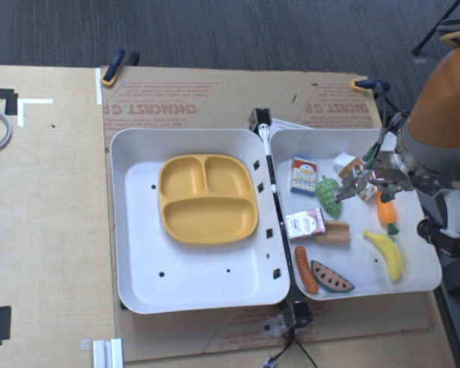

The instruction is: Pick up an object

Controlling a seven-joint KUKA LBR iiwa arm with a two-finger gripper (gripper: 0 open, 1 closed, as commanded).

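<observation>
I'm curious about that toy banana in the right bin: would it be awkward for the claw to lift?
Probably. The banana looks smooth and glossy, so it may slip. Its curved shape could let it swivel if pinched off-centre. It looks like a hollow plastic toy, so likely light.

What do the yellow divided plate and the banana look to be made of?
Yellow divided plate: likely moulded plastic, matte, uniform colour, rounded compartment ridges. Banana: seemingly toy plastic, smooth, evenly yellow with a faint sheen; rubber or foam can't be ruled out.

Robotics lab: cardboard-covered tabletop with clamped corners, two shallow white plastic bins, grey carpet floor, black tape markers.
</observation>
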